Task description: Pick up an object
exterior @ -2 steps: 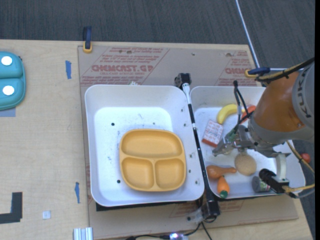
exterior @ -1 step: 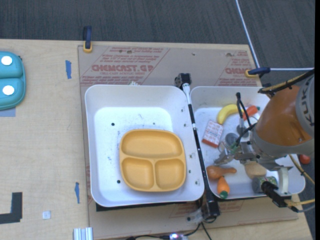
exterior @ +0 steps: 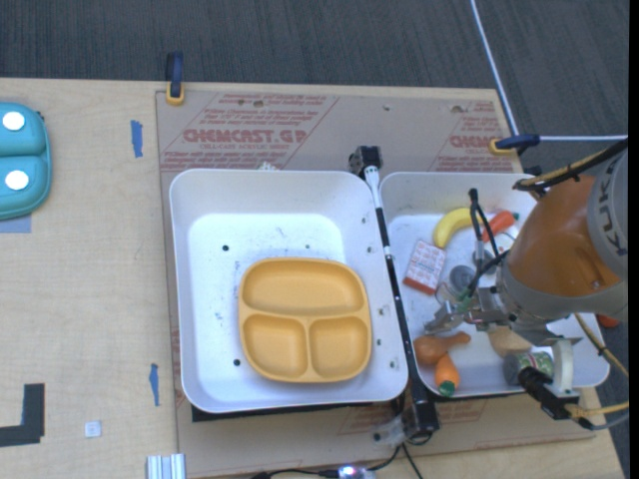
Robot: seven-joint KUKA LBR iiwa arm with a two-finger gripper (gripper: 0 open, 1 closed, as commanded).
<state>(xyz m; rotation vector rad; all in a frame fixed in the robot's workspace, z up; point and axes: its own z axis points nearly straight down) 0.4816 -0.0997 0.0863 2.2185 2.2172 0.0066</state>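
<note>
Objects for picking lie in the right bin (exterior: 404, 193): you can see a yellow banana (exterior: 451, 226) near its far side, a red-and-white card packet (exterior: 424, 265) just in front of the banana, and an orange carrot-like piece with a green end (exterior: 445, 373) by the near wall. A second orange item (exterior: 437, 347) lies just behind that piece. The tool (exterior: 454, 312) sits low in this bin, between the card packet and the orange items; you cannot tell from this view whether it is apart or together, and nothing is visibly held. The grey arm with its orange band (exterior: 554, 242) covers the right part of the bin. The left bin (exterior: 200, 267) holds a yellow three-compartment tray (exterior: 305, 317). Both bins rest on the surface (exterior: 80, 317), where a blue device (exterior: 20, 163) sits at the left edge.
</note>
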